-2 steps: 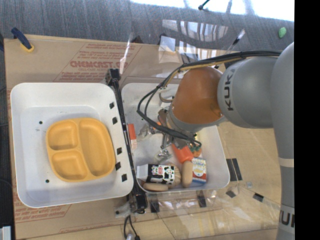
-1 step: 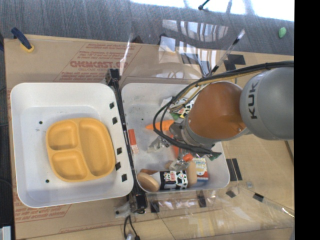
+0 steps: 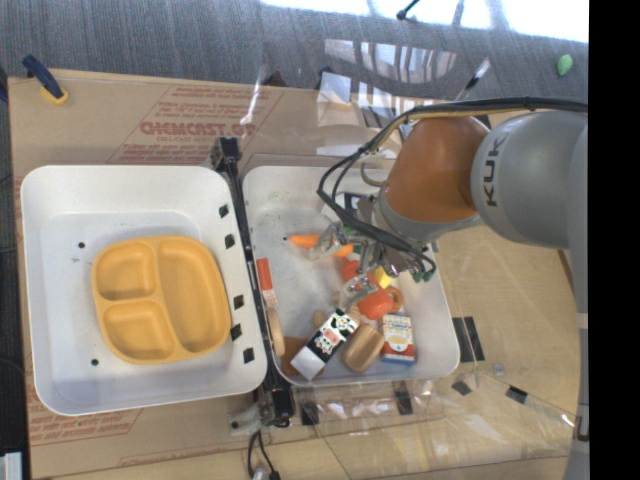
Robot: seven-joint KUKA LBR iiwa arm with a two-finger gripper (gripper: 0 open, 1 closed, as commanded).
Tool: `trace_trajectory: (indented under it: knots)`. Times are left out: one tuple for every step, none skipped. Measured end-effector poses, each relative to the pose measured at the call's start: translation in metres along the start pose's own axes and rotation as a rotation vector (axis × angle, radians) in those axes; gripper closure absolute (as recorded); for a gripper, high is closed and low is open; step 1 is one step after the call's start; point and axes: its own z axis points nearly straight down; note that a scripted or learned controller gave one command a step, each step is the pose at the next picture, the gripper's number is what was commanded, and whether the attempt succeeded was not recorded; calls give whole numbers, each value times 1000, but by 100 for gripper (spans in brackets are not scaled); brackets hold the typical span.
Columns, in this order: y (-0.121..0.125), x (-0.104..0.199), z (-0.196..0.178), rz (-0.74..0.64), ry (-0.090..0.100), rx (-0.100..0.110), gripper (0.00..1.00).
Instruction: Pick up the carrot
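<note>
Worktop [image 3: 500, 268]: two white bins are carried side by side on brown cardboard.
Arm [image 3: 520, 173]: grey with an orange band, reached in from the right over the right bin [image 3: 290, 193].
Left bin [image 3: 50, 208]: a yellow divided plate [image 3: 158, 298] is held flat inside.
Tool [image 3: 372, 268]: lowered among cluttered toys in the right bin; its grip cannot be told.
Milk carton [image 3: 326, 343]: lain tilted near the front wall, beside a juice box [image 3: 398, 337].
Carrot [image 3: 305, 239]: seen orange on the bin floor, just left of the tool.
</note>
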Motion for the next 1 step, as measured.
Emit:
trace_trajectory:
  knots:
    - [1,-2,-11,-5,-3,1,100]
